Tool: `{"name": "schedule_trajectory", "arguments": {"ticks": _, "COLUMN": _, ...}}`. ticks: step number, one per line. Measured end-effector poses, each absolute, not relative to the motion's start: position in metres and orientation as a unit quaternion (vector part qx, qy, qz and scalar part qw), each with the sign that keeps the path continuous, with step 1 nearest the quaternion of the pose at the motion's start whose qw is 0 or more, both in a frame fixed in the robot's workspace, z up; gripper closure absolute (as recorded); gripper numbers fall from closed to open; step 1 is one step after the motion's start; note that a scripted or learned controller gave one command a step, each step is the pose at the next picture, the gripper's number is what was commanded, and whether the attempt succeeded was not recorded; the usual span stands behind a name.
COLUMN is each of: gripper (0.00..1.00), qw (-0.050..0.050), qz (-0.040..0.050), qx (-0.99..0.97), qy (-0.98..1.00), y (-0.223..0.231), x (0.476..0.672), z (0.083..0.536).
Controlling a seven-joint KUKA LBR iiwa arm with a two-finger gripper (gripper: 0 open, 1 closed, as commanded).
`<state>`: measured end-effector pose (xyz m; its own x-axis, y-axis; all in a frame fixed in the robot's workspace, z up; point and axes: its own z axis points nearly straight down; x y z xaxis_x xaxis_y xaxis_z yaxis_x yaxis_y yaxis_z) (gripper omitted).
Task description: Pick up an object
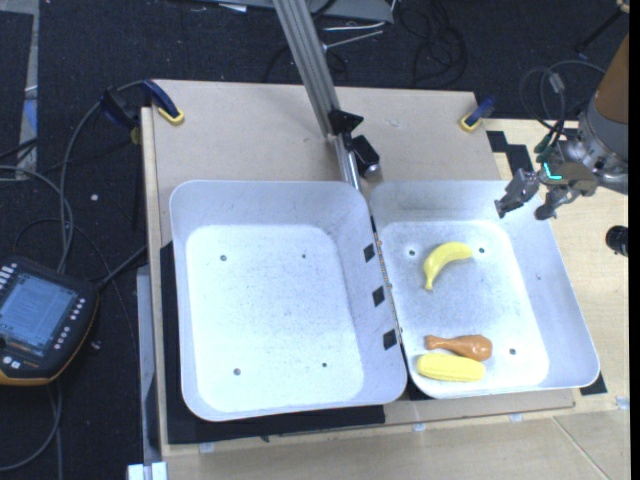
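While you are watching from above, the claw (529, 200) is hanging over the upper right rim of the right bin (560, 298), with its two dark fingers (512, 197) spread apart and nothing sitting between them. You are seeing the grey arm (610, 118) reaching in from the right edge, well above the objects. Inside the right bin, a yellow banana (444, 261) is lying near the middle of the upper half, well apart from the claw. Near the bin's lower edge, a brown chicken drumstick (462, 345) is lying just above a yellow corn cob (451, 368), the two sitting so close that they seem to be touching. The left bin (270, 308) is sitting beside the right one on the table (260, 133), their inner rims overlapping along the middle. A slanted metal pole (312, 60) is crossing the table's far side toward the junction of the bins.
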<state>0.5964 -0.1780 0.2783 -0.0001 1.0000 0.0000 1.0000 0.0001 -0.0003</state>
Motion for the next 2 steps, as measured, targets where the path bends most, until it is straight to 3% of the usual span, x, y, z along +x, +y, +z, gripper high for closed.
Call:
{"name": "schedule_trajectory", "arguments": {"ticks": 1, "gripper": 0.00, "qw": 0.000, "qz": 0.0001, "qx": -0.707, "qy": -0.707, "y": -0.178, "x": 0.596, "z": 0.278}}
{"name": "schedule_trajectory", "arguments": {"ticks": 2, "gripper": 0.00, "qw": 0.002, "qz": 0.0015, "qx": -0.707, "qy": -0.707, "y": -0.175, "x": 0.592, "z": 0.216}}
